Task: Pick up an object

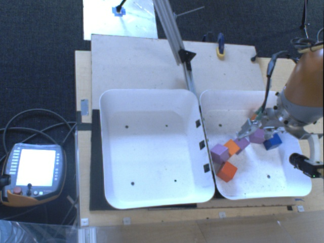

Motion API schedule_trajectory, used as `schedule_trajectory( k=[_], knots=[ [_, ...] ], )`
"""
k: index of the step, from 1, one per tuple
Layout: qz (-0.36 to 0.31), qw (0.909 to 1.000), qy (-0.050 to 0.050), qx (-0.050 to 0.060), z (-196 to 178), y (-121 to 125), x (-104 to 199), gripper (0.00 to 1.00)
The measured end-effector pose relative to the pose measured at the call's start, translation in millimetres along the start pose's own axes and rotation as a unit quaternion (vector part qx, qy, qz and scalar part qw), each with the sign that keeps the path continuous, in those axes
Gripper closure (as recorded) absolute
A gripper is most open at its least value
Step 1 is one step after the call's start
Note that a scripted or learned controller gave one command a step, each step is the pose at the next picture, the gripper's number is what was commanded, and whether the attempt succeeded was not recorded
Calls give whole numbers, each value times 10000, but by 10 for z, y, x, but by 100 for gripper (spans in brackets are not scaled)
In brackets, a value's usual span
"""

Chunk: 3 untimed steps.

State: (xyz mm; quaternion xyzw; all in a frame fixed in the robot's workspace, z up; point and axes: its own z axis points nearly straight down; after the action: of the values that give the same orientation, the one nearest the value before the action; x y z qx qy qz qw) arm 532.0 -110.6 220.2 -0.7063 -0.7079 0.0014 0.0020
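Several small blocks lie in the right bin (243, 101). A purple cube (219, 152), an orange block (232, 147) and a purple block (242, 144) form a row near the bin's left side, with another orange block (227, 171) in front of them. My gripper (251, 128) is low over the bin's middle right, right next to a purple block (258, 136). A blue block (272, 142) lies just beside that one. The wrist hides part of the area behind them.
The left bin (109, 135) sits beside the right one, their rims meeting at a divider (202, 145). A slanted metal pole (172, 29) crosses above the bench. A teach pendant (33, 173) rests on the floor at left.
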Motion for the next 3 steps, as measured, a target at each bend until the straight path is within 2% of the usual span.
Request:
schedule_trajectory(
  k=[2, 3],
  knots=[
    [21, 10000, -17, -39, 958, -75, -120, 0],
    [-1, 10000, -19, -64, 831, -56, -115, 100]
  ],
)
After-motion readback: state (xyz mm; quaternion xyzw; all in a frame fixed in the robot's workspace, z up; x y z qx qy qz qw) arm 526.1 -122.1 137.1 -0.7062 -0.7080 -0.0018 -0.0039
